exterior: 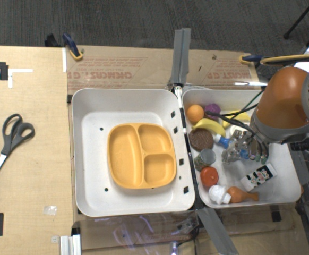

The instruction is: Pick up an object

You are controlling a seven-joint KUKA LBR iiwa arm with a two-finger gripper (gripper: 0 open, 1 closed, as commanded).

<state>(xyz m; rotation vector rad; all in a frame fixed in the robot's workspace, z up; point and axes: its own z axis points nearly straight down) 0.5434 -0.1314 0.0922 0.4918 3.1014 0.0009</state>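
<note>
Metal pincer (238, 149), grip impossible to tell, hovers over the smooth white right bin (282, 193) near a curved banana (207, 125).

Tabletop (32, 195): pale wood.
Scissors (8, 142): black-handled, at the left.
Left bin (85, 158): white, beside the right bin.
Right bin (282, 193): white.
Cardboard sheet (122, 68): behind the bins, printed lettering.
Small clear scrap (50, 211): near the front, possibly plastic.
</note>
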